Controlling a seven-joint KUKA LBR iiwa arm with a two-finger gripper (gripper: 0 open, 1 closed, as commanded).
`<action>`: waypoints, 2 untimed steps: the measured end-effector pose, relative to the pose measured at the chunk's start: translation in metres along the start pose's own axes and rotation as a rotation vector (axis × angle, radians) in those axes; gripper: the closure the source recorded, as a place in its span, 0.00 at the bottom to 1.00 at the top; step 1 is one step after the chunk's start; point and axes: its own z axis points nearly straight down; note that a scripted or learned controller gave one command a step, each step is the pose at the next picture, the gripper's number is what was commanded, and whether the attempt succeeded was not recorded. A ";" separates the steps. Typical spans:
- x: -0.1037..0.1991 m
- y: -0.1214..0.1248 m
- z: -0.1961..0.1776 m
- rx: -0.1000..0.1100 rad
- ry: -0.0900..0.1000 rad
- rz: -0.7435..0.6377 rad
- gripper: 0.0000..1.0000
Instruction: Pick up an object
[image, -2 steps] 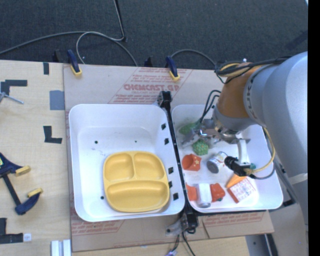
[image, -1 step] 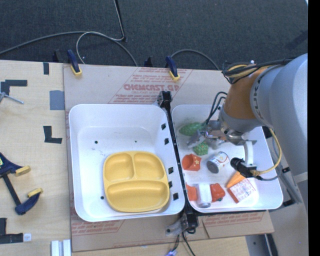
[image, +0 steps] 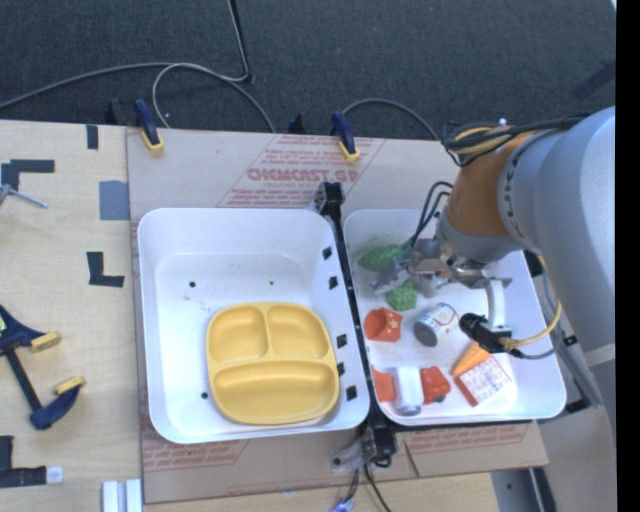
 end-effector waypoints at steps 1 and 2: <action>0.007 -0.006 0.000 -0.003 -0.001 0.000 0.00; 0.007 -0.006 -0.010 -0.002 -0.002 -0.001 1.00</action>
